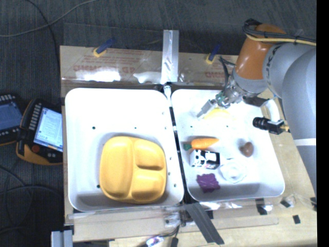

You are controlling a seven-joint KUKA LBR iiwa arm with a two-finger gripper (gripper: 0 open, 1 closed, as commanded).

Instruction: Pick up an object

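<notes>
Purple block (207,181) lies untouched; my pincer (203,111) hovers above the right bin (267,187), its state unclear. Approach stage; descent needed.

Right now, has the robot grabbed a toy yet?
Not yet. Nothing looks picked up: the orange carrot toy, the purple lump and the small brown ball all lie in the right white bin. The claw hangs over that bin's back end, carrying nothing visible. Grabbing and lifting are left.
</notes>
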